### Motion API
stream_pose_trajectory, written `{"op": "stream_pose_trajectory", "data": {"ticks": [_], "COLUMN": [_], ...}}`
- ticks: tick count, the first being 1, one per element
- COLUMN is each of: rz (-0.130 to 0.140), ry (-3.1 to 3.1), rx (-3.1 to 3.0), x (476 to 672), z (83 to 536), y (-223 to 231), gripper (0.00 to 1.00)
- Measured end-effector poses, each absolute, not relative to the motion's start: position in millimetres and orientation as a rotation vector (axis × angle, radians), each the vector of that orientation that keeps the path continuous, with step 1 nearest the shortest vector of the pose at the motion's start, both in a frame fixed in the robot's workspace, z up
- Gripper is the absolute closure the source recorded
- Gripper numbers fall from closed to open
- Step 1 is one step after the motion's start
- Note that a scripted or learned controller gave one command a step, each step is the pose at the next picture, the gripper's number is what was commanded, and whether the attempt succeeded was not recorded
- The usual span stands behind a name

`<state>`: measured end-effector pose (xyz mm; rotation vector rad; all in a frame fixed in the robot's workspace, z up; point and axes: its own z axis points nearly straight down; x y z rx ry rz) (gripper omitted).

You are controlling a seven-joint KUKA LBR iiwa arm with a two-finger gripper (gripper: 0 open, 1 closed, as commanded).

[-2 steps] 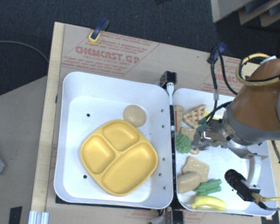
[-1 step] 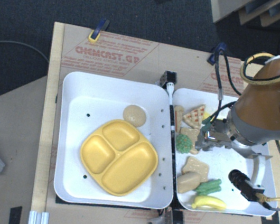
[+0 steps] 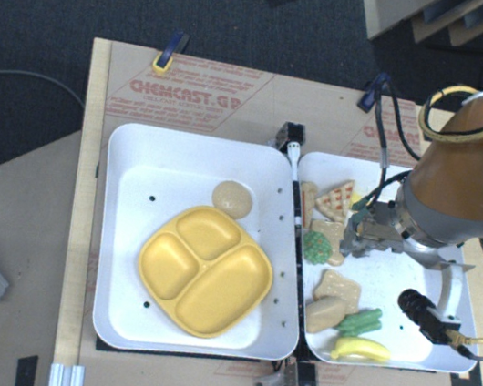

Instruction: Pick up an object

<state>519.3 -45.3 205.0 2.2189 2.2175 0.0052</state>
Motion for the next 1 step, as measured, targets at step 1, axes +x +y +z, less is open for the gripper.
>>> {"op": "stream_pose_trajectory", "data": {"ticks": [1], "rz": [-0.005], "ry": [2.233], "rx": [2.221], "x": [479.9], "z": [183.2], "y": [19.7], "gripper": [1.0]}}
